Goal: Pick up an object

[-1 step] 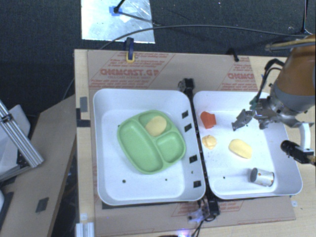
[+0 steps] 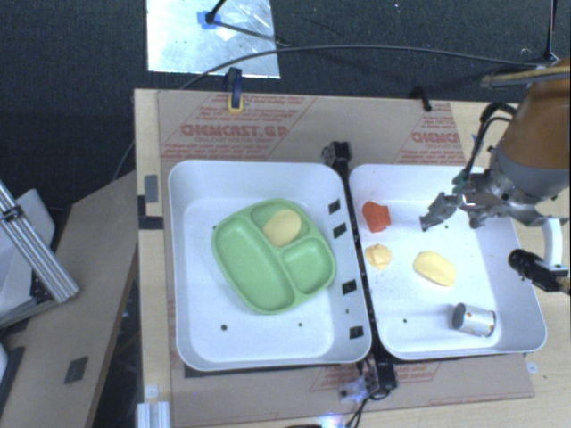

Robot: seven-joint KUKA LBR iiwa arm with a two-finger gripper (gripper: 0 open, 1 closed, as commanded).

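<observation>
The right bin point(image 2: 526, 324) holds a red block point(image 2: 376, 216), a small yellow piece point(image 2: 378, 256), a larger yellow lemon-like piece point(image 2: 434, 268) and a metal cylinder point(image 2: 472, 319). My gripper point(image 2: 457, 215) hangs over the upper part of this bin, to the right of the red block and above the lemon-like piece. Its fingers are spread open with nothing between them. The grey arm with its orange band point(image 2: 540, 132) comes in from the right.
In the left bin point(image 2: 192, 328) lies a green divided plate point(image 2: 259, 270) with a yellow item point(image 2: 283, 227) in its upper compartment. A black divider with clips point(image 2: 355, 257) separates the bins. Cables run across the dark surface behind.
</observation>
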